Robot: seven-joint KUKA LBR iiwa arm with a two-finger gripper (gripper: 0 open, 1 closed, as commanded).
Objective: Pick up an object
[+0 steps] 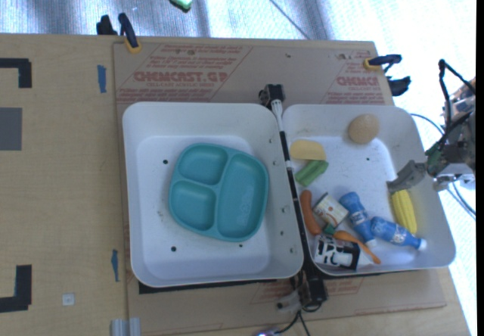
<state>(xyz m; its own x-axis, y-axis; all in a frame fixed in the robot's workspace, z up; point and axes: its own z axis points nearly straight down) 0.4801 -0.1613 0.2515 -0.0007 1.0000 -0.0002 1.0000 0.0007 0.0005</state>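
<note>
My gripper (411, 174) reaches in over the right rim of the right bin (378, 147), just above a yellow corn cob (404, 210). Nothing shows in its grasp. Lying in this bin are a tan round piece (364, 129), a yellow wedge (308, 150), a green vegetable (311, 171), an orange stick (306, 210), a small can (330, 210), two blue bottles (355, 218) (393, 234) and a black-and-white box (335, 253).
The left bin (144, 175) holds a teal divided plate (219, 192). A black divider bar (283, 153) runs between the bins. Clamps (127, 30) (382, 62) sit at the board's far corners. Cables and the arm's wrist (454, 147) crowd the right edge.
</note>
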